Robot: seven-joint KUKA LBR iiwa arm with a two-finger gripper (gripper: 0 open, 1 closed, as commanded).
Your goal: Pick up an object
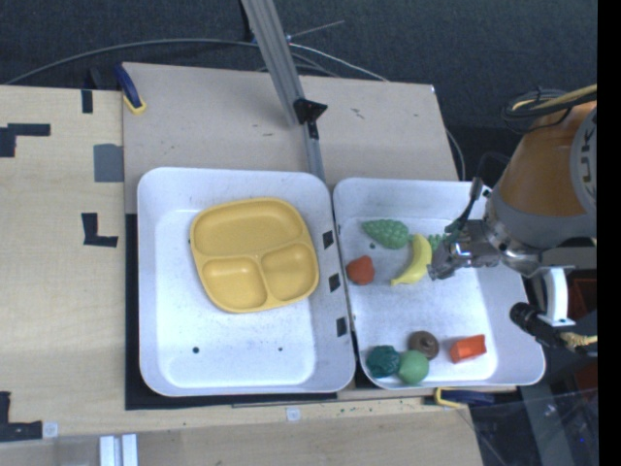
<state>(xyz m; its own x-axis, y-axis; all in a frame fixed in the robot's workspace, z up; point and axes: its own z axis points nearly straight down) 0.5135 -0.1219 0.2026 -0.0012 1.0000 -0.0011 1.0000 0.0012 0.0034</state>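
Lighting: you have even, diffuse overhead light, bright on the two white bins (155,260) and the yellow tray (254,253), with only soft, short shadows under the objects and no hard glare. Quality: your frame is low-resolution and slightly soft, grainy on the dark floor (437,27), small toys lacking fine detail.

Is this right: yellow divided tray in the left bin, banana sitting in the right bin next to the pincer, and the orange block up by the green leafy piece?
One error. The orange block lies near the bottom of the right bin, by the brown ring, far from the green leafy piece. The camera view shows it. The rest holds: yellow divided tray in the left bin, banana beside the pincer.
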